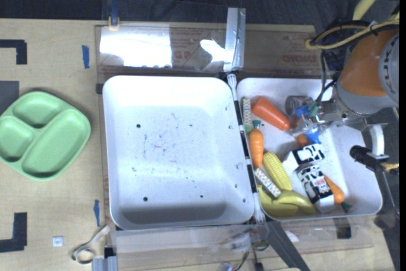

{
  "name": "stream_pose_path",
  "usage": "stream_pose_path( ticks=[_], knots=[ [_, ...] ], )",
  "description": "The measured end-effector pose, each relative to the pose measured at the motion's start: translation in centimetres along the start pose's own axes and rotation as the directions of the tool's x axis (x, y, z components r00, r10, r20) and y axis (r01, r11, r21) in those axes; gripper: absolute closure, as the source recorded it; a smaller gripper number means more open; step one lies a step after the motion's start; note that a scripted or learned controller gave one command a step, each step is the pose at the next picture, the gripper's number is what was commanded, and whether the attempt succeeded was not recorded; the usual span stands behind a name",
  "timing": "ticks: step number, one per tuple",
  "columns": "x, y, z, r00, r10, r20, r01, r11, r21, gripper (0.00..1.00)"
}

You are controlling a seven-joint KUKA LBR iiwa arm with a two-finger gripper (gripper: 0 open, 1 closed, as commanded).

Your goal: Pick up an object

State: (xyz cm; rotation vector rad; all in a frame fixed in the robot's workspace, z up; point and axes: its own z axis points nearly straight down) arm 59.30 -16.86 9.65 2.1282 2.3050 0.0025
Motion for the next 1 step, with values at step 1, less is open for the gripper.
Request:
stream_pose_path(
  ticks=[1],
  knots=[
    [3.44,0.75,-13.56,1.0,-0.024,-0.002,0.024,1.0,0.006,1.0]
  ],
)
